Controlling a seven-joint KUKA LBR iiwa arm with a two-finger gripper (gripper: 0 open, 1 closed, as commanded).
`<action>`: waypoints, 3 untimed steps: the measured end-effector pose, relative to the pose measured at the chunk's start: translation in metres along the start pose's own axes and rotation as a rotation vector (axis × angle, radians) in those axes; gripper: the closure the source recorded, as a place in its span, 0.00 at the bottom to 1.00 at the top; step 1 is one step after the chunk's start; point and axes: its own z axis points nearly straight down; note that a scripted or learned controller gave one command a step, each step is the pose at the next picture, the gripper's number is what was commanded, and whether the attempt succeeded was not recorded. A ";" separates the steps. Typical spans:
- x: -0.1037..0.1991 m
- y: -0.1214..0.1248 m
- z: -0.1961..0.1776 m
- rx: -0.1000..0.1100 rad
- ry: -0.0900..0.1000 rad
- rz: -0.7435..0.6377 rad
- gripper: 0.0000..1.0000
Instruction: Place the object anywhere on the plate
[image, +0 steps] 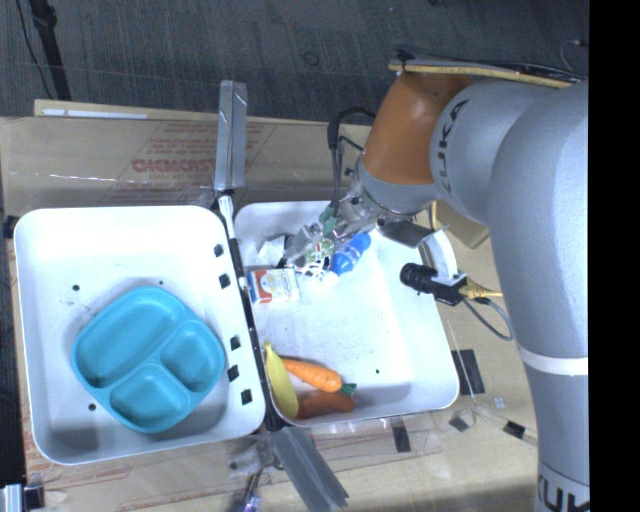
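A blue divided plate (148, 365) lies in the left white bin (60, 250), towards its front. My gripper (312, 252) hangs low over the back of the right bin (425, 340), reaching in from the right. Just right of the gripper's tip sits a small blue object (350, 256), touching or very close to it. A red and white carton (272, 285) lies just left of and below the tip. The wrist and its cables hide the tip's details.
An orange carrot (312, 375), a yellow banana (280, 385) and a brownish piece (325, 403) lie along the right bin's front edge. A raised divider (238, 300) with black clips separates the bins. The grey arm (500, 200) covers the right side.
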 end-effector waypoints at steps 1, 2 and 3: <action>0.102 -0.028 -0.054 0.000 0.000 0.015 1.00; 0.203 -0.033 0.002 0.003 0.000 -0.099 1.00; 0.203 -0.033 0.002 0.002 0.000 -0.098 0.00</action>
